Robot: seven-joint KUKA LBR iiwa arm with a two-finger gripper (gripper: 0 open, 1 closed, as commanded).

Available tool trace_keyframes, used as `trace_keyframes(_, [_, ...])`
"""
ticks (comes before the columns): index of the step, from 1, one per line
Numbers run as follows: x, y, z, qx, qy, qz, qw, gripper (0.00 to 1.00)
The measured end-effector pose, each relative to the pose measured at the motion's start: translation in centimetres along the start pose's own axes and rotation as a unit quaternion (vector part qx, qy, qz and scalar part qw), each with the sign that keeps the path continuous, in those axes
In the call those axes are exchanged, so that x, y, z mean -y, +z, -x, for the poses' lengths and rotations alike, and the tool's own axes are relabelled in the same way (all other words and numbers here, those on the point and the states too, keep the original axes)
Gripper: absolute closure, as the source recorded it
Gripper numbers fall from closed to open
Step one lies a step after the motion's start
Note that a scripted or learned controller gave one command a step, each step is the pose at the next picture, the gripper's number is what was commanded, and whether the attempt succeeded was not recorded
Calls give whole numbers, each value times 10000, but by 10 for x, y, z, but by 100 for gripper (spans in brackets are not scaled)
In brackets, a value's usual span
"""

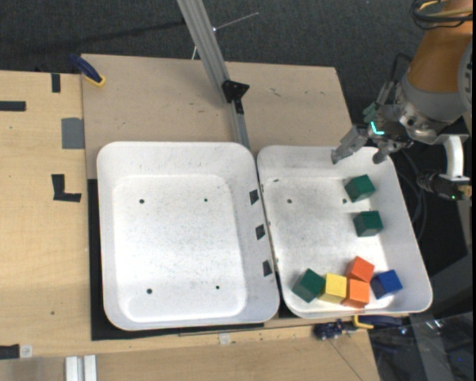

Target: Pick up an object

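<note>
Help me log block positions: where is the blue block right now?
The blue block sits in the right bin's near right corner, just right of the two orange blocks.

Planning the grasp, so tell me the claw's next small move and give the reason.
Probably straight down and slightly inward. The open claw hangs above the right white plastic bin's far edge, nothing between its fingers, and the nearest dark green cube sits just below it, apart from the other blocks.

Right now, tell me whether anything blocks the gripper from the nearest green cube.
Nothing visible does. The gripper hovers over the right bin's far edge, open, and the upper green cube sits just below it, apart from the others.
</note>
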State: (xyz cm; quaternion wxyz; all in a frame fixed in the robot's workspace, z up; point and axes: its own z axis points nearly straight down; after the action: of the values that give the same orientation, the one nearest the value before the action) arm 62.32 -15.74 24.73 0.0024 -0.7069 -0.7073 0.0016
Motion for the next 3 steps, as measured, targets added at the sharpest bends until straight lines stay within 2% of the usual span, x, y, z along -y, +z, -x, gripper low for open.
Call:
trace_keyframes(1, [-1,-3,0,9,-6,22,10000,0])
trace_keyframes(3, [2,126,-9,4,-6,-14,10000,0])
